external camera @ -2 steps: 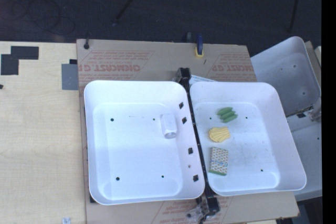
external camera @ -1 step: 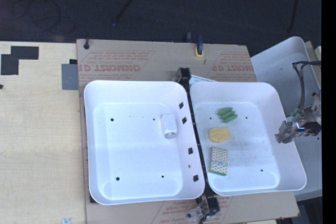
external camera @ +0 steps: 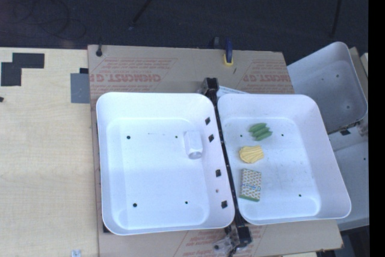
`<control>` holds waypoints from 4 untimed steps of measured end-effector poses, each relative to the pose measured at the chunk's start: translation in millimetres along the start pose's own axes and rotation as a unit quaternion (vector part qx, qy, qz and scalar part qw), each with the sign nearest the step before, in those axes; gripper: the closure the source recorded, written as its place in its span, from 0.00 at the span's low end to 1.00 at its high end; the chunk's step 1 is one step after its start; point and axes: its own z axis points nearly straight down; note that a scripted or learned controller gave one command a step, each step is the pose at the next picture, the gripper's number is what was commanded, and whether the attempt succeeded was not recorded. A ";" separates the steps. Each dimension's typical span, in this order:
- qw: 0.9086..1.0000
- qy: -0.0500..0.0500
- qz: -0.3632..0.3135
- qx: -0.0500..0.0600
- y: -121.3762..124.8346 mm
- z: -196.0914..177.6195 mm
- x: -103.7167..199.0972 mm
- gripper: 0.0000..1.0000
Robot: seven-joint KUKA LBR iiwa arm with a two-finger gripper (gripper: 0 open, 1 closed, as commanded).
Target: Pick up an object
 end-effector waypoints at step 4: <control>1.000 0.004 0.000 0.008 -2.2 102.2 2.2 1.00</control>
